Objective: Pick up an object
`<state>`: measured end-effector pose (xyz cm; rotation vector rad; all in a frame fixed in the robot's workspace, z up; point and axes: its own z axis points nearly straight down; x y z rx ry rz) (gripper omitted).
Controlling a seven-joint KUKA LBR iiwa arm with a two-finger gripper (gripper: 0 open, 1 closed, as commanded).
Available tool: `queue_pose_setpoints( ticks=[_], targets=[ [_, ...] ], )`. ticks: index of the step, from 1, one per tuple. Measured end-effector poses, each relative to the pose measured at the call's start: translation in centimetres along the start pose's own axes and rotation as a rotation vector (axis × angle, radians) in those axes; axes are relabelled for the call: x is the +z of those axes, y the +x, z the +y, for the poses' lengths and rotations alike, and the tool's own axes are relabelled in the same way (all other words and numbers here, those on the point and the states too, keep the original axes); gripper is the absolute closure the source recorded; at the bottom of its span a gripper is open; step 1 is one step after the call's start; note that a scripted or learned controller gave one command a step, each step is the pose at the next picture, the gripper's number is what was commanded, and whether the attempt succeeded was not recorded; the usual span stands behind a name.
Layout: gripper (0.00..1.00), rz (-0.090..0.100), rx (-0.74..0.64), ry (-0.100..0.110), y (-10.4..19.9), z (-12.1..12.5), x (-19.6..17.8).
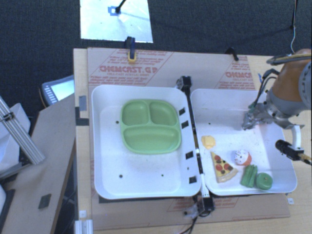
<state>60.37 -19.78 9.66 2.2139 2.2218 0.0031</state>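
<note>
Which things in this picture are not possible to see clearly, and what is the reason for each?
- Gripper, camera view: small and dark, so open or shut cannot be told.
- Arm, camera view: cut off by the right edge.
- Round red and white toy, camera view: too small to identify.
- Yellow piece beside the pizza slice: too small to name.

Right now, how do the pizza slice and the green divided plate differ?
The pizza slice lies in the right bin; the green divided plate sits in the left bin. The slice is much smaller than the plate. The slice is a tan wedge with red dots; the plate is a plain green rounded rectangle with three compartments. Both lie flat, apart from the gripper.
</note>
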Motion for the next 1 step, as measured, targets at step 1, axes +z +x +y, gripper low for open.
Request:
queue_pose_setpoints(
  ticks=[1],
  targets=[
    [1.00,0.000,0.000,-0.002,-0.30,0.03,-6.47]
  ],
)
